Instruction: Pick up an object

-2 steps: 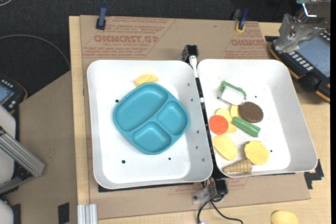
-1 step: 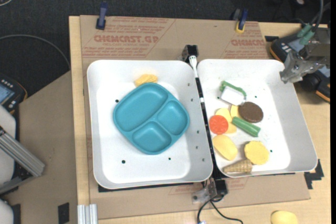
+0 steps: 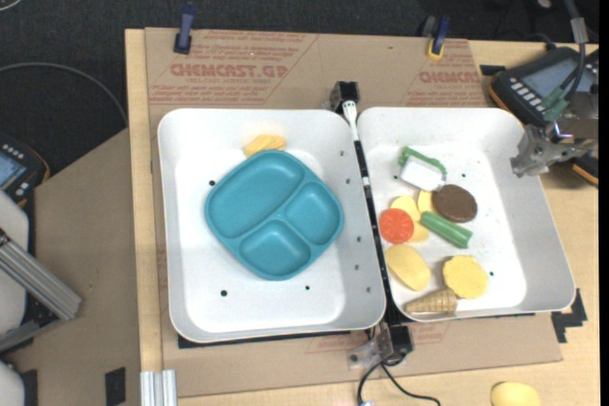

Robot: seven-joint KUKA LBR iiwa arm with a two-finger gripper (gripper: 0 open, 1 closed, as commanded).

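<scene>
Two bins are sitting side by side; toy foods are crowding the right one, among them a red tomato slice and brown disc; gripper is hovering at its right rim, state unclear.

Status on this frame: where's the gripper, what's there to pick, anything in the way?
Gripper at right bin's right rim, holding nothing visible. Toy food cluster lies untouched in right bin. Blue tray in left bin. Path unobstructed.

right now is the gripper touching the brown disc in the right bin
Apart. The camera view shows the gripper at the right bin's far right edge, with bare white floor between it and the brown disc.
</scene>
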